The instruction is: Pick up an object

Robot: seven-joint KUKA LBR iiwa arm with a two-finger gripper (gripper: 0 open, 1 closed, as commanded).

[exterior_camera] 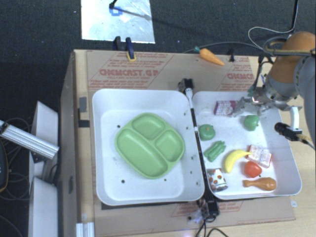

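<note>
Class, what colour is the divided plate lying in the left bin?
Light green: the divided plastic plate, seen in the camera view.

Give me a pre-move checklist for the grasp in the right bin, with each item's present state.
1. Gripper is over the right bin: ok.
2. A target lies close: green round toy just below the gripper, pink packet beside it: ok.
3. Nothing already held between the fingers: cannot tell.
4. Finger opening wide enough: cannot tell.
5. Green toy stands apart from the banana and tomato: ok.
6. Green divided plate sits in the left bin, away from the arm's path: ok.
</note>
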